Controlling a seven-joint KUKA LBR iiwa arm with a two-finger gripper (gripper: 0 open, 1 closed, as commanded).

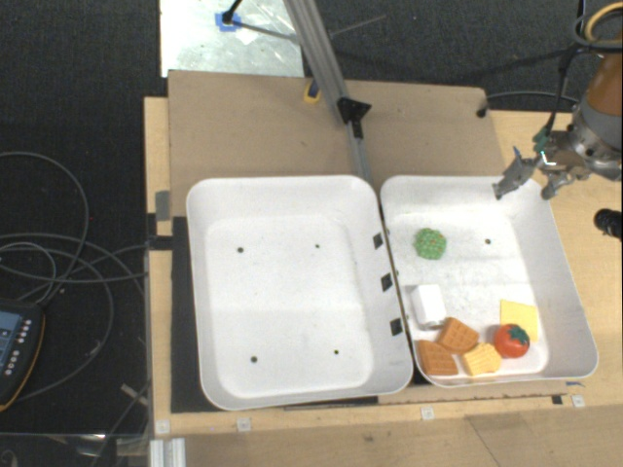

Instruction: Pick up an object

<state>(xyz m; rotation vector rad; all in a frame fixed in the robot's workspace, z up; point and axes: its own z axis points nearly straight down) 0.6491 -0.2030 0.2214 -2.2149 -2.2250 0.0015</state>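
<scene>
Green ball [430,243] lies in right bin [560,251] on bench [253,125].

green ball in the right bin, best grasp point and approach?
Grip the green ball across its middle, coming straight down from above. It is round with a bumpy surface, so any finger axis should work, and it sits alone on the floor of the right bin, apart from the white block and the walls. The gripper, fingers spread, hangs over the bin's far right rim.

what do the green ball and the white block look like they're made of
Green ball: looks soft or rubbery, with a bumpy, matte surface; could be a plastic toy. White block: looks like plain foam or plastic, smooth and matte; too small to tell.
</scene>
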